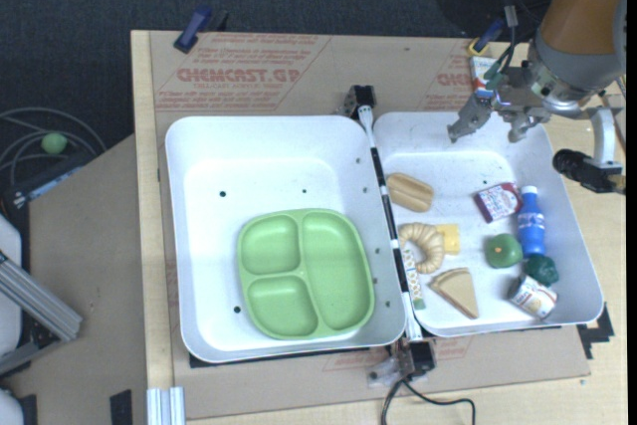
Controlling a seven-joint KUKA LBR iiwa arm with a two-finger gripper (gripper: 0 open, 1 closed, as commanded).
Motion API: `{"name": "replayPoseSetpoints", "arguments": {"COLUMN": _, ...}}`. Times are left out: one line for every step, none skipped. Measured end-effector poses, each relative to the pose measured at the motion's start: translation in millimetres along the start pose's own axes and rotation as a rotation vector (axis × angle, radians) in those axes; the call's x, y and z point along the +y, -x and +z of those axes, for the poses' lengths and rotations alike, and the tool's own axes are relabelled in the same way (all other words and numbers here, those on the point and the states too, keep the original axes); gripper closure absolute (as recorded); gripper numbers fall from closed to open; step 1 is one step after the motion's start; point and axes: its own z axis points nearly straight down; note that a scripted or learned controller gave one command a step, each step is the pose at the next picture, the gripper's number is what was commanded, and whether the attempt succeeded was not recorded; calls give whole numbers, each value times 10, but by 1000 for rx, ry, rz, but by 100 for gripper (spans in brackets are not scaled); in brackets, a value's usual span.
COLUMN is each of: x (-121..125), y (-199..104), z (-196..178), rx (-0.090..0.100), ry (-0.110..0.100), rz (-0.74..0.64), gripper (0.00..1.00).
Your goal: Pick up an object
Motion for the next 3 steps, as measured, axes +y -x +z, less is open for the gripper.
{"name": "replayPoseSetpoints", "arguments": {"x": -413, "y": -141, "z": 1203, "rx": 0, "ry": -3, "rz": 1, "gripper": 0}}
{"name": "replayPoseSetpoints", "arguments": {"x": -714, "y": -214, "z": 1380, "rx": -2, "ry": 12, "rz": 2, "gripper": 0}}
{"name": "replayPoseSetpoints", "arguments": {"x": -1136, "y": -61, "z": 1384, "rx": -2, "ry": 11, "rz": 2, "gripper": 0}}
